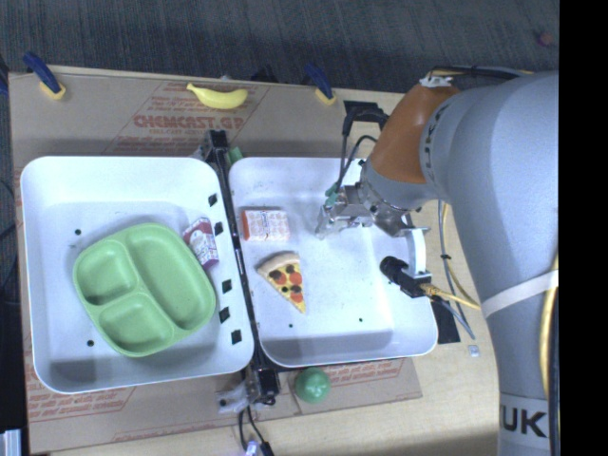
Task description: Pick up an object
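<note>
Hovering low in the right bin (pixel 418 335), the pincer (pixel 334 218) sits near the box (pixel 265 223); its opening is unclear.

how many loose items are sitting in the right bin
2: a small orange-and-white box near the right bin's left wall, and a toy pizza slice just below it. The arm may hide others.

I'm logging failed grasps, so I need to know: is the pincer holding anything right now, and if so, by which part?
Nothing is held. The pincer hangs over bare floor of the right bin, apart from the small carton and the pizza slice.
</note>
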You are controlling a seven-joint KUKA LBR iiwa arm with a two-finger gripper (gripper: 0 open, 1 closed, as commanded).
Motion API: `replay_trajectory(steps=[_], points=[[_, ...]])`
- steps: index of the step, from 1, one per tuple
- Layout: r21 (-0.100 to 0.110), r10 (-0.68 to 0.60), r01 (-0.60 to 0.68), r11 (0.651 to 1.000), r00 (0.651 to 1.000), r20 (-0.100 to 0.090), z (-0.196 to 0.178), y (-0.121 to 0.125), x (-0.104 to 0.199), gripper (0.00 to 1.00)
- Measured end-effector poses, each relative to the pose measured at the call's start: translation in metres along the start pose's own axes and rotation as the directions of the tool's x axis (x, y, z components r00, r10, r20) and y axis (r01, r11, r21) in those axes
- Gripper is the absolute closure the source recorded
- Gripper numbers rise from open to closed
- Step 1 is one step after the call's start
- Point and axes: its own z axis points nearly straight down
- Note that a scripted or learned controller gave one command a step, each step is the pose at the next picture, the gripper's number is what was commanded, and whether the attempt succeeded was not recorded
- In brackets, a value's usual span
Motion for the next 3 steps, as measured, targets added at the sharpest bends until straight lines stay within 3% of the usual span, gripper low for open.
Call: replay_trajectory(steps=[1, 2, 3], points=[[-0.004, 0.003, -0.003, 1.0, 1.0, 0.004, -0.116, -0.014, -0.043, 1.0], [0.006, 0.001, -0.001, 1.0, 1.0, -0.001, 0.009, 0.023, 0.029, 1.0], [-0.002, 0.001, -0.001, 1.0, 1.0, 0.0, -0.091, 0.007, 0.123, 1.0]])
